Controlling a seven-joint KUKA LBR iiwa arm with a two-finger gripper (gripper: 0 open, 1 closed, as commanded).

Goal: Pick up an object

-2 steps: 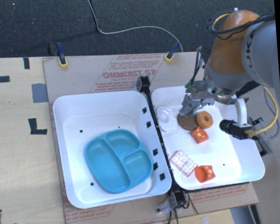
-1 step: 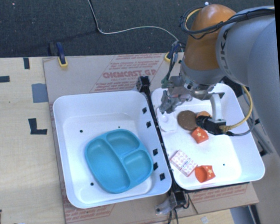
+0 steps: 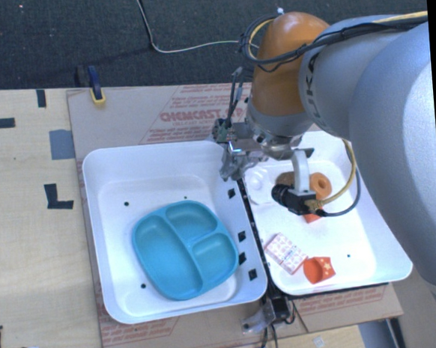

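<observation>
The right bin (image 3: 375,258) holds a brown and orange ring-shaped piece (image 3: 318,185), a pink-and-white patterned packet (image 3: 284,252) and an orange-red block (image 3: 318,268). A blue divided plate (image 3: 185,248) lies in the left bin (image 3: 108,215). My gripper (image 3: 233,161) hangs low over the wall between the two bins, near their far end. It is left of the ring-shaped piece and above the plate's far corner. Nothing shows held in it.
The arm's orange band (image 3: 285,67) and grey body cover the right bin's far right part. A black cable piece (image 3: 289,197) hangs over the right bin beside a small orange bit (image 3: 311,216). Brown cardboard (image 3: 168,117) lies under both bins.
</observation>
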